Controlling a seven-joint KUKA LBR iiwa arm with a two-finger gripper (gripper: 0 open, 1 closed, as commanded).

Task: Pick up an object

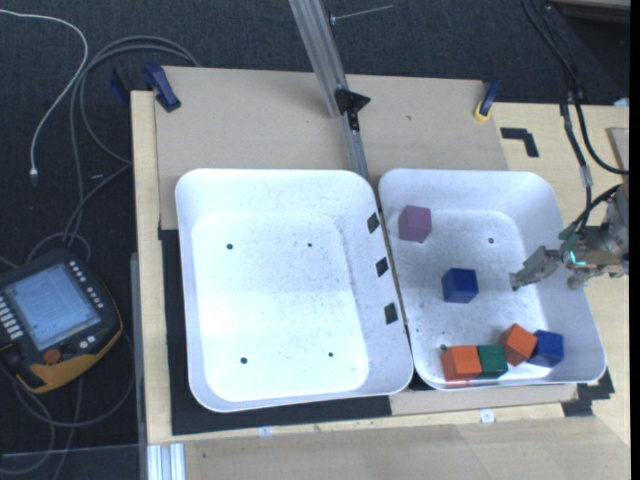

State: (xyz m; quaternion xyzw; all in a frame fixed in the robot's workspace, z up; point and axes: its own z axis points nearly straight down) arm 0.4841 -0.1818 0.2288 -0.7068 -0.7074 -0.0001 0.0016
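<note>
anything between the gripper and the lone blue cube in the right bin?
Nothing visible. The gripper sits to the right of the blue cube, with bare bin floor between them. The purple cube lies farther back and the cluster of blocks nearer the front rim, both off that line.

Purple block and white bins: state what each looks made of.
Purple block: probably painted wood or foam, matte, no glare, crisp edges; can't settle which.
White bins: likely moulded plastic, smooth with rounded rims and a faint sheen, speckled with dark scuffs.
</note>
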